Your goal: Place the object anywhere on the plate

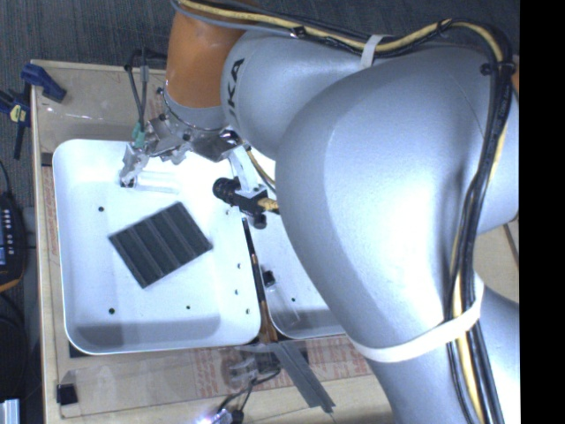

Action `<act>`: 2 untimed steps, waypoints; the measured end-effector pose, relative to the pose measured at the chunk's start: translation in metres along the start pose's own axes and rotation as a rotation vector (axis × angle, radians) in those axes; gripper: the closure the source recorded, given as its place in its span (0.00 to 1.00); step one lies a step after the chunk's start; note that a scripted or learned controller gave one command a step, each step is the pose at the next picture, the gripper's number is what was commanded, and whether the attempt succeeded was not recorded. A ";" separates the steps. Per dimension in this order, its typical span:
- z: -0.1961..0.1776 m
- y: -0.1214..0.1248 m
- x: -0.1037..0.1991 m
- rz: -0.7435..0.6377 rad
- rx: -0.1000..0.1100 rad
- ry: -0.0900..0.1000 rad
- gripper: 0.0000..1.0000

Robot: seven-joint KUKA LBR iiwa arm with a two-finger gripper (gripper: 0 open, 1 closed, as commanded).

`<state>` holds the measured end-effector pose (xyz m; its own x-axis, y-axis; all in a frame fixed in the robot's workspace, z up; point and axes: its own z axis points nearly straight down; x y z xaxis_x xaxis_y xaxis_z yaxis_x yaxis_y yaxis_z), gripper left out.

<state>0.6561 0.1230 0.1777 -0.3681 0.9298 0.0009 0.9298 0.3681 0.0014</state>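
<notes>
the gripper (132, 168) hangs low over the far part of the left bin (79, 321); how its grip stands i cannot tell. the dark ribbed plate (161, 244) lies flat in this bin, near the gripper but apart.

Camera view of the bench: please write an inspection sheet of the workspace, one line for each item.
Surface: wooden bench bearing a shallow white left bin and a shallow white right bin, side by side.
Job's things: dark grey ribbed rectangular plate lying flat in the left bin; object to place cannot be identified.
Clutter: nothing seen.
Grippers: two-finger gripper over the left bin's far end, apart from the plate; state of jaws unclear.
Cables: yellow and black cables along the arm.
Surroundings: blue clamp at the bench corner.
</notes>
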 end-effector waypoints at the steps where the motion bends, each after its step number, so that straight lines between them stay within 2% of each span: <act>1: 0.000 0.000 0.000 0.000 0.000 0.000 0.00; 2: 0.000 0.000 0.000 0.000 0.000 0.000 0.00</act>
<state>0.6561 0.1230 0.1777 -0.3681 0.9298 0.0009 0.9298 0.3681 0.0014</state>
